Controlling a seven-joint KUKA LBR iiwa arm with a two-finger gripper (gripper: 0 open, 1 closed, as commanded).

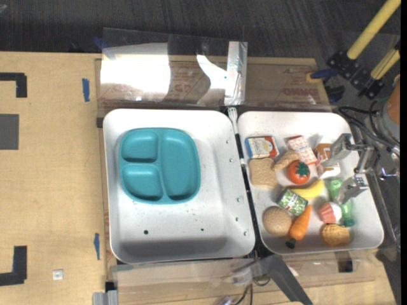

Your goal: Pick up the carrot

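The gripper [349, 165] hangs over the right side of the right bin [369, 234], its two metal fingers [341, 146] spread wide apart with nothing between them. One finger points toward the tomato [299, 172], the other sits lower, just beside a small green toy piece [333, 188].

Taking the tomato as the landmark: the carrot [300, 223] lies below it, tilted, its thick orange end up and its narrow tip down toward the bin's near rim, well clear of the gripper. Just below the tomato and touching the carrot's upper end is a green-and-white packet [292, 202]. Left of the carrot rests a round tan bun [276, 220]. Left of the tomato lies a slice of bread [261, 171], and above that a small blue-and-white carton [260, 146]. Above and right of the tomato is a red-and-white box [301, 147].

Far left of the tomato, the left bin [216, 234] holds a teal divided plate [159, 164].
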